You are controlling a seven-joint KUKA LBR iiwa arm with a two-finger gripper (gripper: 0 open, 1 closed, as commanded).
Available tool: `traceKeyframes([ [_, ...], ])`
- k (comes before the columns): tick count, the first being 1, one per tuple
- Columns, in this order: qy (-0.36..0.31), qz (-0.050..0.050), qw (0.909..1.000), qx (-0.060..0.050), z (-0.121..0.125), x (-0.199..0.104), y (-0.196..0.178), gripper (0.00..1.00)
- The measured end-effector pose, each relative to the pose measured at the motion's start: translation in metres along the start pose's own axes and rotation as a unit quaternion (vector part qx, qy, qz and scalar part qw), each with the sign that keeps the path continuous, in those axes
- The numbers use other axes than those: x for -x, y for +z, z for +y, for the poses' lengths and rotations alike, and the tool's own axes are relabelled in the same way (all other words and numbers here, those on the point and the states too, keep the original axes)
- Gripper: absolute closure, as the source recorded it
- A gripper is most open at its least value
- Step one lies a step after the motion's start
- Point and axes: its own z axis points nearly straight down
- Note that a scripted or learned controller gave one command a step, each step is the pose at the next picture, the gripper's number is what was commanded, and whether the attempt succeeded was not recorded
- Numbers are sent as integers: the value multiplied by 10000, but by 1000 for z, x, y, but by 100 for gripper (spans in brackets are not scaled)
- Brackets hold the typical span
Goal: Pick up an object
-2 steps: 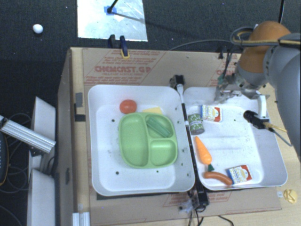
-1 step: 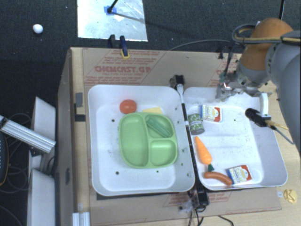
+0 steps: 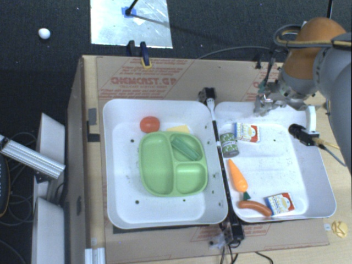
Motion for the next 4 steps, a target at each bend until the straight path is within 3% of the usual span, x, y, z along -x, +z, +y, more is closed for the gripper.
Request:
traceKeyframes([
  [1,-1,-1,10000,-2,0,0,0,0],
  [2,16,14,10000,-96,-7,-4,47,0],
  [3,3,7,10000,-50,-4,-4,34,100],
  [4,12,11,9999,-111,-5,-2,-60,100],
])
